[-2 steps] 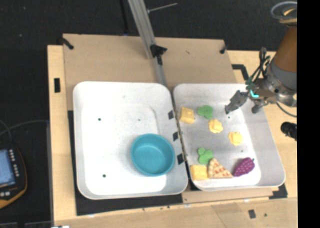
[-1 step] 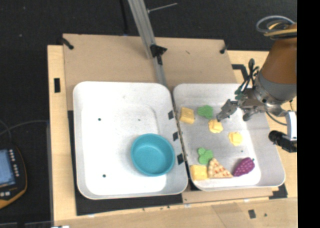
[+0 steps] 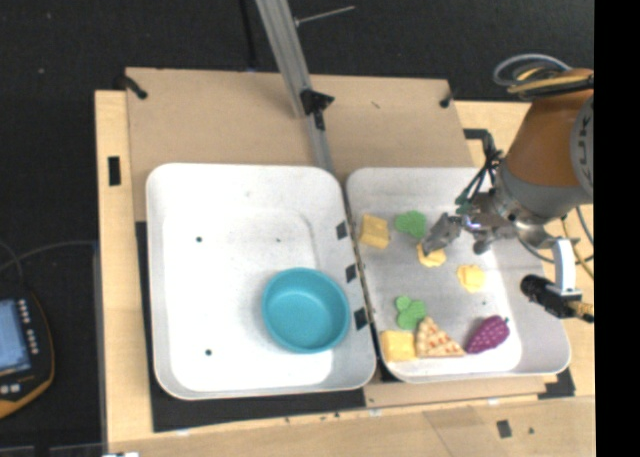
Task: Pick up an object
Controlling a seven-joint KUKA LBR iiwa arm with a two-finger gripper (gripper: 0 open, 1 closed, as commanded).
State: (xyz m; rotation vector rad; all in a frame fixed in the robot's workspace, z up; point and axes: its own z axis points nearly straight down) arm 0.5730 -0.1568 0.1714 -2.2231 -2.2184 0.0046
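Note:
My gripper (image 3: pixel 459 239) hangs over the right bin (image 3: pixel 540 350), near its middle, with its fingers (image 3: pixel 437 237) spread open and nothing between them. A small yellow piece (image 3: pixel 432 258) lies just below the left fingertip. Another yellow piece (image 3: pixel 470 277) sits a little right of it. A green piece (image 3: pixel 410 223) and a yellow block (image 3: pixel 374 233) lie to the gripper's left. Toward the front of the bin are a green piece (image 3: pixel 408 311), a pizza-like wedge (image 3: pixel 437 339), a yellow block (image 3: pixel 397 346) and purple grapes (image 3: pixel 487 333).
The left bin (image 3: pixel 200 205) holds a blue bowl (image 3: pixel 305 309) at its front right. A slanted metal pole (image 3: pixel 290 55) rises behind the bins. The arm's orange band (image 3: pixel 545 145) is at the right, with a black fitting (image 3: pixel 550 295) over the right bin's edge.

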